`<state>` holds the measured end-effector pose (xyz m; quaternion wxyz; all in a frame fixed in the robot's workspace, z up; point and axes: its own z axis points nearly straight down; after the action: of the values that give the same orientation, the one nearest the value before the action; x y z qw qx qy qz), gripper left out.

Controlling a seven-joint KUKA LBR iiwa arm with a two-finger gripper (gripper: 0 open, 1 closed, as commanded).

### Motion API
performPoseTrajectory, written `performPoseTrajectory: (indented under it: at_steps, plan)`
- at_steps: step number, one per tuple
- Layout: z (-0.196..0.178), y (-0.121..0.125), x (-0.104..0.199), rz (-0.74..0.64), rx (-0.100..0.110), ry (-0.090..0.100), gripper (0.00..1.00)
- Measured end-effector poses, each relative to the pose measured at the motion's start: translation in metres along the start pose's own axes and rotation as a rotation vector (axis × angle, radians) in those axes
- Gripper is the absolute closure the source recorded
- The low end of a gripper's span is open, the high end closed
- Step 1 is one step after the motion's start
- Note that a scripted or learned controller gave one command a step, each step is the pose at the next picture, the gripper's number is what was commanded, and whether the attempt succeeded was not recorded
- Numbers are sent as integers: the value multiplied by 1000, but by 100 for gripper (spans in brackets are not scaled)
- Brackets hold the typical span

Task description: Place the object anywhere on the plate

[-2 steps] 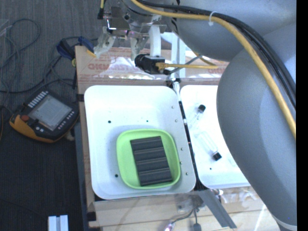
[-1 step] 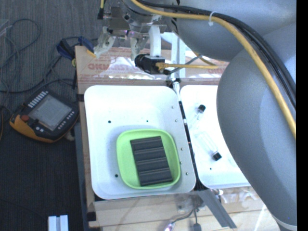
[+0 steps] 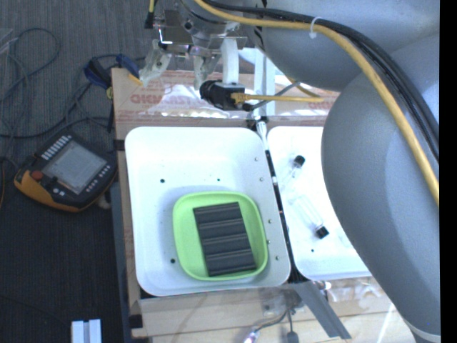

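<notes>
Arm (image 3: 389,156): grey, large and out of focus, nearest the lens, covering the right side of the view; yellow cable (image 3: 357,56) runs along it.

Pendant (image 3: 66,171): far left, on the dark floor beside the bench, screen up, loose cables near it.

Left bin (image 3: 150,163): white, shallow. Holds the plate (image 3: 182,224), green, square with rounded corners, in the bin's near half.

Object (image 3: 225,238): dark grey ribbed block, lying flat on the plate, roughly centred, long side running front to back.

Gripper (image 3: 175,66): above the far edge of the left bin, over a cardboard strip (image 3: 143,98). Its two translucent fingers (image 3: 152,63) stand spread apart with nothing between them.

Right bin (image 3: 314,256): white, touching the left bin. Contains a clear tube with black ends (image 3: 308,211), lying at a slant, partly overlapped by the arm.
</notes>
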<state>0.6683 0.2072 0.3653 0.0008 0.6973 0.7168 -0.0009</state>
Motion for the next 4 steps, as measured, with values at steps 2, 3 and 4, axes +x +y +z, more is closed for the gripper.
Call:
performPoseTrajectory:
  at_steps: [2, 3, 4]
  plan:
    - [0, 0, 0, 0, 0, 0, 0]
    - [0, 0, 0, 0, 0, 0, 0]
    - [0, 0, 0, 0, 0, 0, 0]
